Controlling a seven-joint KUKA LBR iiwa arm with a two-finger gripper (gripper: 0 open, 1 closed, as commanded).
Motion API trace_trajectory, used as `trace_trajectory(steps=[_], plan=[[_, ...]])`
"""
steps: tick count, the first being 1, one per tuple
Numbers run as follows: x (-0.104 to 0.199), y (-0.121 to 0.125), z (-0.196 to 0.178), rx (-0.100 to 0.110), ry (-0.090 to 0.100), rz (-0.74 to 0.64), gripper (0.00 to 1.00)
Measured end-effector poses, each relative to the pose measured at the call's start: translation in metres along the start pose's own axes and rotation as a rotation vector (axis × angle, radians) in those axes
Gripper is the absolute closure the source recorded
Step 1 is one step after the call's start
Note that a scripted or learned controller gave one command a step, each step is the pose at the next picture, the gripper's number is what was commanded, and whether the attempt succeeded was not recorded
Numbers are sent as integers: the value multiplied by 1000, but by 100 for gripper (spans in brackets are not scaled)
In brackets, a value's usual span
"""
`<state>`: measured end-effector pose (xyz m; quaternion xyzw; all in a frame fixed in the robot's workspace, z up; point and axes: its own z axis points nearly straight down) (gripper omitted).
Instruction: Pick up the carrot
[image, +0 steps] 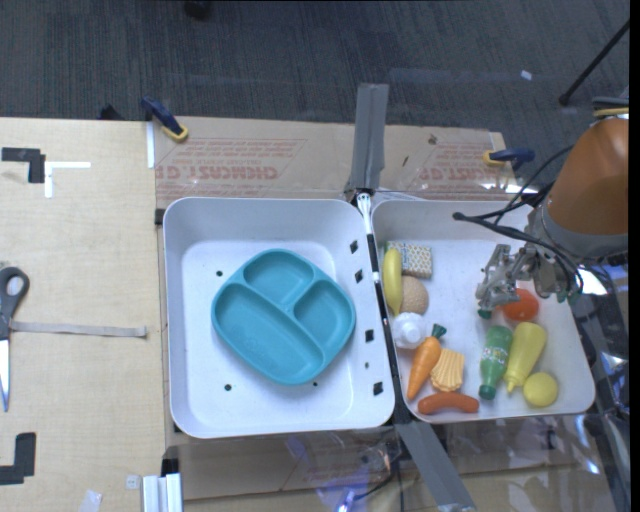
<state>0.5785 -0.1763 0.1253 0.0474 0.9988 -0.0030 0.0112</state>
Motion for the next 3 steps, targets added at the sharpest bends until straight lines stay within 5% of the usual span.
trace_trajectory(steps=[1,2,3], plan=[[0,0,0,0,0,0,0],[-9,-42,32,-3,16,131,0],[-11,-36,23,-10,16,122,100]])
